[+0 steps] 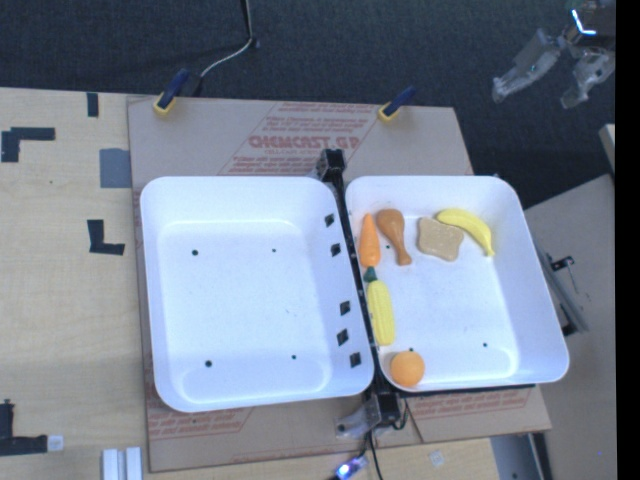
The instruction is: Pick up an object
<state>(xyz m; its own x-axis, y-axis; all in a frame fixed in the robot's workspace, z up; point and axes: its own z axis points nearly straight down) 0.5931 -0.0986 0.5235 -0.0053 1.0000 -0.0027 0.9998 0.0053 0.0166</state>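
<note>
The gripper hangs high at the upper right, off the bins and over the dark floor; its two fingers stand spread apart, with nothing between them. All objects lie down-left of the jaws in the right bin: banana nearest, bread slice, chicken drumstick, carrot, corn cob, and orange farthest.

You have two white bins, the right bin holding: orange carrot, brown drumstick, tan bread slice, yellow banana, yellow corn cob, orange fruit (cardboard beneath printed in red lettering).
</note>
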